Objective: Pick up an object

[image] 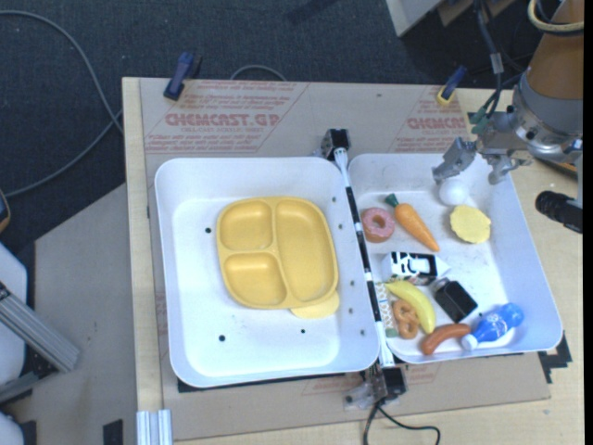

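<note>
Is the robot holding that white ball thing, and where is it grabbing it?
Cannot tell. The gripper sits right above the white ball, but no grip shows.

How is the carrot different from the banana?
The carrot is orange with a green top, while the banana is yellow. The carrot is straight and tapers to a point; the banana is curved. The carrot lies near the middle of the right bin, beside the pink donut, and the banana lies nearer the front, beside a pretzel. Both are toy foods lying flat in the same bin.
</note>
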Robot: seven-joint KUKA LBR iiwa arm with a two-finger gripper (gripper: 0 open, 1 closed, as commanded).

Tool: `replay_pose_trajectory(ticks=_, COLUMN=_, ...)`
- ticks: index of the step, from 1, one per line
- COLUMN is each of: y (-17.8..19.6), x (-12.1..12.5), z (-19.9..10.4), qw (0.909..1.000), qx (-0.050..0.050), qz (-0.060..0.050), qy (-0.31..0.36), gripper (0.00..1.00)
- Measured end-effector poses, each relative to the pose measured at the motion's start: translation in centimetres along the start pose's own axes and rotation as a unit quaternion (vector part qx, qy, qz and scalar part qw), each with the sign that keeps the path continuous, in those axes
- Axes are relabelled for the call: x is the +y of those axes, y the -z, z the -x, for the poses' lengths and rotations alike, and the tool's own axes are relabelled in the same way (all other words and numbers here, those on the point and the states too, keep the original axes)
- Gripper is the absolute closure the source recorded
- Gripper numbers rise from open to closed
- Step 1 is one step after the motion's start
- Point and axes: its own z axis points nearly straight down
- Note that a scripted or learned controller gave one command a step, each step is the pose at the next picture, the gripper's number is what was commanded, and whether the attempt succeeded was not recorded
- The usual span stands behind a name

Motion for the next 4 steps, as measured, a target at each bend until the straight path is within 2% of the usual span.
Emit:
replay_pose_trajectory(ticks=1, y=-10.8, x=-1.3, z=-3.3, qw=1.0, qx=0.0, qz=-0.001, qy=0.0, gripper=0.0)
replay_pose_trajectory(ticks=2, y=-17.2, x=-8.7, z=0.4, qw=1.0, qx=0.0, qz=-0.001, qy=-0.001, gripper=0.0)
replay_pose_trajectory(ticks=3, y=-17.1, x=1.9, z=8.0, qw=1.0, qx=-0.001, qz=0.001, qy=0.0, gripper=0.0)
replay_pose_trajectory(ticks=4, y=-17.2, x=5.6, z=9.3, qw=0.9998, qx=0.008, qz=-0.017, qy=0.005, gripper=0.0)
